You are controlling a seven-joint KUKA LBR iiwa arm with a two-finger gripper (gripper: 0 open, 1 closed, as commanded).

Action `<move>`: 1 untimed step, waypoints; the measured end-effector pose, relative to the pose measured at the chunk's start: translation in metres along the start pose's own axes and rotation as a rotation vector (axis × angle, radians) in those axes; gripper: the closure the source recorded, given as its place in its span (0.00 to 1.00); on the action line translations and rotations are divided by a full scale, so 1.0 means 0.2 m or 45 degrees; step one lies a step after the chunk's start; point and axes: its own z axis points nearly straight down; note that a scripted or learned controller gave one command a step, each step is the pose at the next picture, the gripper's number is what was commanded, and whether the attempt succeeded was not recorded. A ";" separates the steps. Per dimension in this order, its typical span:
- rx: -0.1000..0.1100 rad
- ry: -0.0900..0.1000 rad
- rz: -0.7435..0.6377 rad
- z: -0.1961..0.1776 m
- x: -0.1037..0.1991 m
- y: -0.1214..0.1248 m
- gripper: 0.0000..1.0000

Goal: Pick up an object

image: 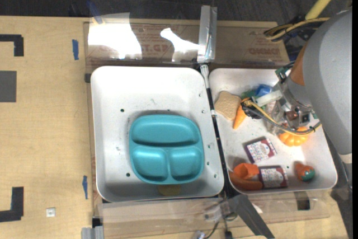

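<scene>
In the right-hand white bin (330,168), right of frame, a rounded yellow-orange toy (293,137) lies just under the grey arm's gripper (291,116); whether it grips anything, I cannot tell. Nearby sit a tan bread-like lump (227,103), a small dark red packet (260,149) and an orange bottle (258,175). A teal divided tray (165,147) fills the left bin (112,87).
</scene>
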 end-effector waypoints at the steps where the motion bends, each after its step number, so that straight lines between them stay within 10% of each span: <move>1: -0.001 -0.001 0.003 0.00 0.00 0.01 0.00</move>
